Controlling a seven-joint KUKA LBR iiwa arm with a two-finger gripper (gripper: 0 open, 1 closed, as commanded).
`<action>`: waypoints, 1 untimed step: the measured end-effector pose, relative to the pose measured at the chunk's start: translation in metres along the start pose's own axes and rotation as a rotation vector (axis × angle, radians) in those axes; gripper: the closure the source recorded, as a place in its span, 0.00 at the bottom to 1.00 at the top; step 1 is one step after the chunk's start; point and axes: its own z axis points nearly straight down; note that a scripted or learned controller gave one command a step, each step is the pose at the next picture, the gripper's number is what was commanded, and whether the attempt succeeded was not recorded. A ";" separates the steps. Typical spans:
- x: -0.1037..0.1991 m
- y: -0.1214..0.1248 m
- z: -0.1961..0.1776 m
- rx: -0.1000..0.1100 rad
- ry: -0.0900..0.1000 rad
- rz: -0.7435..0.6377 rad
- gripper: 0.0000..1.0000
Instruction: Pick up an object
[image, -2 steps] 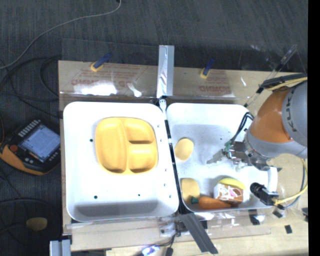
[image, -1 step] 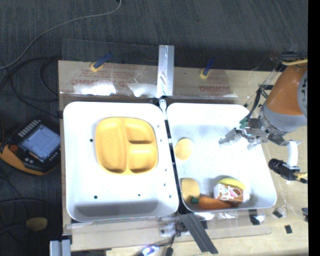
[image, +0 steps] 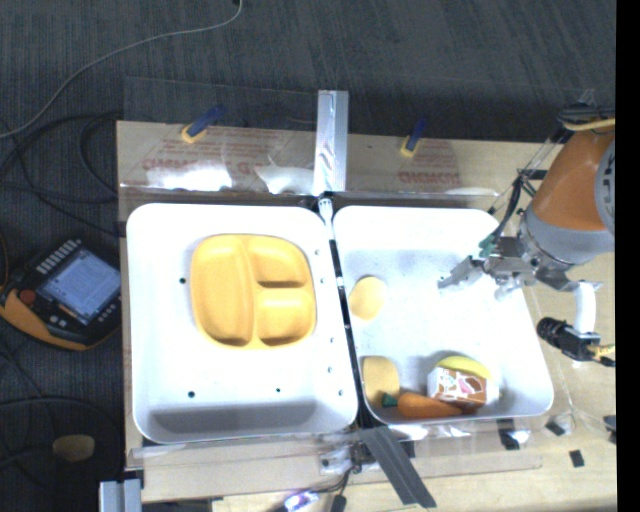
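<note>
The right bin (image: 420, 230) holds several small objects. A pale yellow round piece (image: 367, 297) lies by its left wall. Along the front wall sit a tan round piece (image: 380, 375), an orange carrot (image: 430, 405), a small red-and-white carton (image: 458, 386) and a yellow fruit (image: 466, 364) behind the carton. My gripper (image: 474, 281) hangs over the bin's right part, above bare white floor, well back from the carton. Its two fingers are spread apart with nothing between them.
The left bin (image: 160, 390) contains a yellow divided plate (image: 252, 290). A metal divider post (image: 331, 140) stands behind the seam between the bins. A handheld pendant (image: 62, 292) lies on the floor to the left.
</note>
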 end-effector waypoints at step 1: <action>0.007 -0.032 0.052 0.000 0.001 -0.161 0.00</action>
